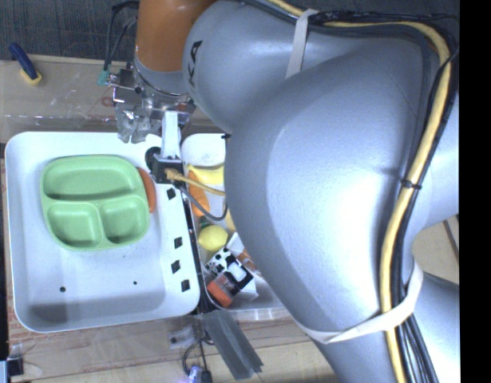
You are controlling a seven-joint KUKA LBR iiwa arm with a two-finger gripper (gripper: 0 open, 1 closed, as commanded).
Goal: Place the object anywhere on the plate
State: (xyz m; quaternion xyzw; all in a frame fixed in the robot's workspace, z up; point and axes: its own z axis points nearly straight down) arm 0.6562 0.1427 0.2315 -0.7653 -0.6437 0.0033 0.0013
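One green three-part plate [89, 202] lies in the left white bin [37, 294], just below and left of the pincer [137, 126], and whether the pincer is open or closed cannot be told at this slant. One orange object [152, 191] lies just below the pincer, against the plate's right rim and beside the bin's wall. Past that wall, below and right of the pincer, the right bin [253, 311] holds a white cup [203, 152], a yellow ball [213, 238] and a black-and-white piece [229, 266], and the grey arm [325, 174] covers most of it.
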